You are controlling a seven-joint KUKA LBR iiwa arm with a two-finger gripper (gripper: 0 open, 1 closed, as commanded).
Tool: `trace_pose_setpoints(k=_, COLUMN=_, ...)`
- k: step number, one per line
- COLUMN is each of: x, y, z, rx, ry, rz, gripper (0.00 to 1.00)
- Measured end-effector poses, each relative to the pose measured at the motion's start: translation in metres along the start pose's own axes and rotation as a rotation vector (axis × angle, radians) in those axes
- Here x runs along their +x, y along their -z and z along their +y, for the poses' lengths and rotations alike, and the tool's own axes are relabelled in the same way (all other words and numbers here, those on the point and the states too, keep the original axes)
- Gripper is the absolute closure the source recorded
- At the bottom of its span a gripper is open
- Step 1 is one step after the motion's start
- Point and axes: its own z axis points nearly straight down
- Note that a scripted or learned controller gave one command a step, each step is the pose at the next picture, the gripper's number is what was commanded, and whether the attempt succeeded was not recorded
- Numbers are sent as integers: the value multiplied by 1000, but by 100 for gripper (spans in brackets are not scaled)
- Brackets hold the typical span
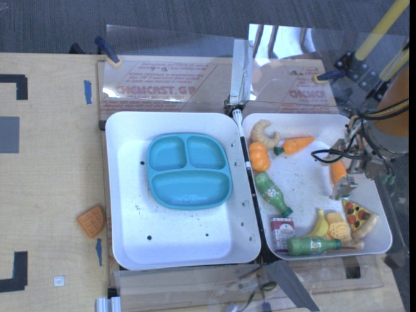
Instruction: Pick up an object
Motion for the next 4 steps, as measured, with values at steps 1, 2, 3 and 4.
trace_pose_setpoints(k=1, x=-32, y=-13, z=2, rx=-1, ry=-20, rz=2, gripper=0)
trace_pose_setpoints(k=2, x=-37, y=2, z=3, rx=2, ry=-18, rz=-14, gripper=100)
trace_pose_setpoints(k=3, x=-36, y=1, z=4, rx=1, ry=-17, rz=-12, gripper=0)
trace_pose_setpoints(k=4, x=-18, y=-13, z=2, rx=-2, ry=-65, rz=4, gripper=0)
